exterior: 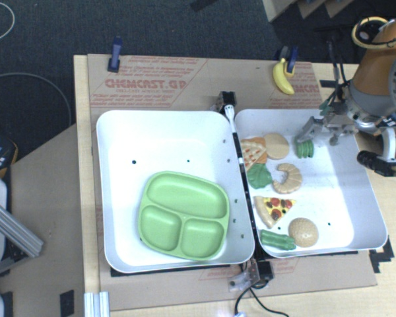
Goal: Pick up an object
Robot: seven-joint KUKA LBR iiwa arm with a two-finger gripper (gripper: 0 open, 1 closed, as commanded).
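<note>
Two white bins point(119, 177); one green tray point(183, 214); one banana point(282, 78)

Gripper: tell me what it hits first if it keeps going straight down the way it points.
Probably the small green ridged piece right under the gripper, then the right bin floor. Height above it is unclear from this slanted view.

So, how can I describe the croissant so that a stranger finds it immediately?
Look in the right white bin, the one holding the toy food. Near its middle lies the croissant, just right of a green leafy piece and above the pizza slice. It is the only tan, curved, crescent-shaped item there.
</note>
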